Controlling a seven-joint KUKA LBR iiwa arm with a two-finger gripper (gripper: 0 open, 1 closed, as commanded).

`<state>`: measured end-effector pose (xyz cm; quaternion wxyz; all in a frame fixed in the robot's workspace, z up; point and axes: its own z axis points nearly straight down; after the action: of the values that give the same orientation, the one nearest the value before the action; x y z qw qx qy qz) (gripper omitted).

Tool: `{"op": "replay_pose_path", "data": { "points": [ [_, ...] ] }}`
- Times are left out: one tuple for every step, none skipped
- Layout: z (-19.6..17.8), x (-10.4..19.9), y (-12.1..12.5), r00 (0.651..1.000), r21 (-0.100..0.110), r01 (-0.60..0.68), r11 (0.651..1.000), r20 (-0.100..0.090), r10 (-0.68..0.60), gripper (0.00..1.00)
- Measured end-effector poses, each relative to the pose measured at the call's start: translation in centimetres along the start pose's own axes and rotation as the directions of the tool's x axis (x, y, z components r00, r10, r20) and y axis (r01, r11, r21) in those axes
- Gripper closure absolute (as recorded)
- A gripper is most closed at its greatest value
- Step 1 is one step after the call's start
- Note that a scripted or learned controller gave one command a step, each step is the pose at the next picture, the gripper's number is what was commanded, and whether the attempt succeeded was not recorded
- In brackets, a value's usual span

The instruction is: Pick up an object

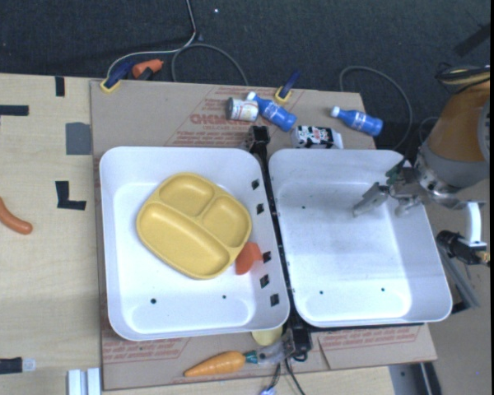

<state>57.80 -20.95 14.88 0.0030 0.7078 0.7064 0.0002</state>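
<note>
At the near edge of the bench, a toy carrot [216, 364] lies on the brown cardboard sheet [148, 113] just outside the near rim of the left bin [119, 245]; a pale yellow item [266, 335] beside it is mostly hidden under that bin's near right corner and cannot be identified. The left bin is a shallow, smooth white plastic tray with rounded corners. A glossy yellow divided plate [194, 224] with three compartments lies flat near its centre, and a small orange-red piece [247, 259] touches the plate's near right edge, partly tucked under it. The right bin [354, 303], of the same type, shows faint scuffing on its floor. The gripper [384, 197] hangs over the far right part of this bin, its grey metal fingers [366, 202] spread apart and pointing toward the bin's centre, with nothing between them; contact with the floor cannot be determined. The arm [459, 134] is cut off at the right edge. An orange sausage-shaped toy [10, 215] lies near the left edge of the bench. Beyond the far rims of the bins lie two blue bottles [277, 113] [358, 121], a white bottle [243, 108] and a small black-and-white packet [317, 137], whose print is unreadable.
</note>
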Motion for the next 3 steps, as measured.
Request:
{"op": "replay_pose_path", "data": {
  "points": [
    [6.7,7.2,8.8,1.0,0.0,0.012,1.0,-0.002,-0.012,0.0],
    [6.2,10.5,4.5,1.0,0.0,0.004,1.0,0.0,-0.004,0.0],
    [6.3,11.4,9.1,1.0,0.009,0.007,1.0,-0.001,-0.007,0.0]
  ]
}}
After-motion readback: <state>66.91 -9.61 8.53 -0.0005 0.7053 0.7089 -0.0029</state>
